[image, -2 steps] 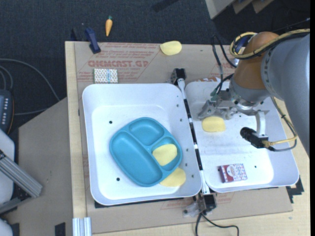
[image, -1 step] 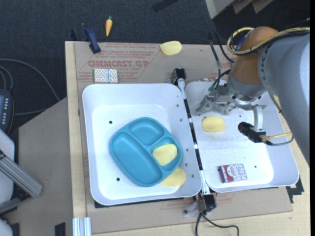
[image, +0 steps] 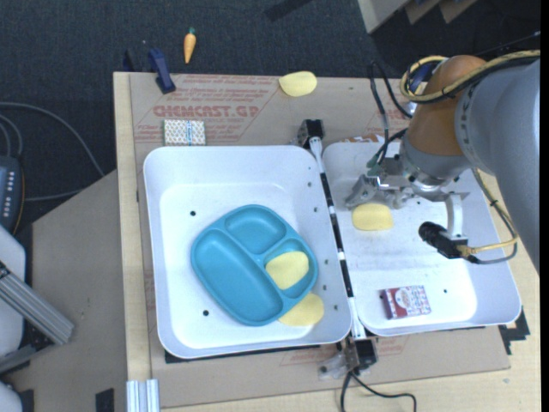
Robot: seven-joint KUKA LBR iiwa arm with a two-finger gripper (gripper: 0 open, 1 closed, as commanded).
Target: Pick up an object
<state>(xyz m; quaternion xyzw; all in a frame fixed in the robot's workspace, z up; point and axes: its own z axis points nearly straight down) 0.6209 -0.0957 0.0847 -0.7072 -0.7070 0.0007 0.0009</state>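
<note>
My gripper (image: 378, 196) hangs over the back of the right bin (image: 489, 303), open, its fingers spread just above a pale yellow lemon-shaped piece (image: 372, 219) that lies on the bin floor. Nothing is between the fingers. A red and white packet (image: 404, 301) lies near the front of the same bin. In the left bin (image: 171, 178) a blue divided plate (image: 236, 264) holds a yellow piece (image: 288, 269), and another yellow piece (image: 303, 311) lies against the plate's front edge.
A black plug (image: 439, 239) on a yellow cable hangs from the arm over the right bin. Behind the bins, on the board, lie a yellow piece (image: 298, 83), a small patterned packet (image: 184, 131) and a blue clip (image: 160, 70). A small carrot (image: 190, 45) lies on the floor.
</note>
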